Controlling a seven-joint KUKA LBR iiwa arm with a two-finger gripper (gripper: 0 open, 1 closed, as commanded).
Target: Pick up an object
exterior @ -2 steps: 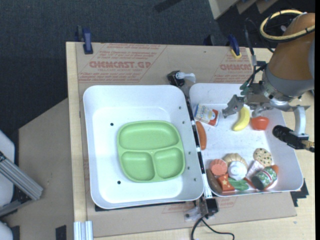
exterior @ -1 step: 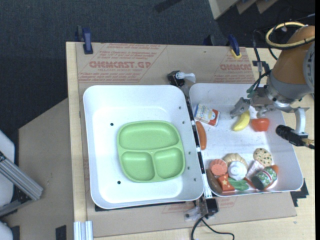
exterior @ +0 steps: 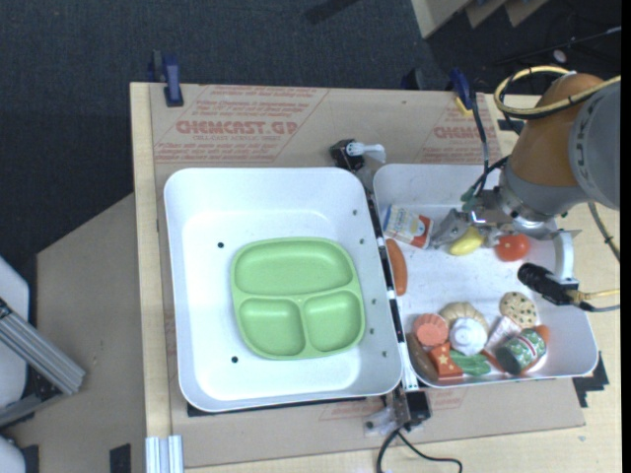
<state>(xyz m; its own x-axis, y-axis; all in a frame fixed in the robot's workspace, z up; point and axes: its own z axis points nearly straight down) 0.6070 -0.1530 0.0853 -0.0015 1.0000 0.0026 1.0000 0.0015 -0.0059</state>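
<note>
I see the gripper [exterior: 463, 227] down inside the right-hand shallow white bin [exterior: 582, 358], near its upper middle, hanging from the grey arm with the orange band [exterior: 557, 136] that comes in from three o'clock. Its metal tips sit right against a small yellow lemon-shaped toy [exterior: 465, 244], which lies just at the gripper's five o'clock, touching or nearly so. I cannot tell whether the tips are spread or closed, nor whether the yellow piece is actually between them.

At the gripper's three o'clock lies a small red tomato-like toy [exterior: 511, 247], close by. At its nine o'clock is a white and red carton-like packet [exterior: 406, 227], and an orange sausage-shaped toy [exterior: 396, 267] lies along the bin's left wall. Toward six o'clock, well apart, a heap of play food [exterior: 473, 343] crowds the bin's lower end, with a speckled cookie [exterior: 519, 308] at its upper right.

The left-hand white bin [exterior: 197, 205] bears a light green three-compartment plastic tray [exterior: 296, 297] in its middle.
</note>
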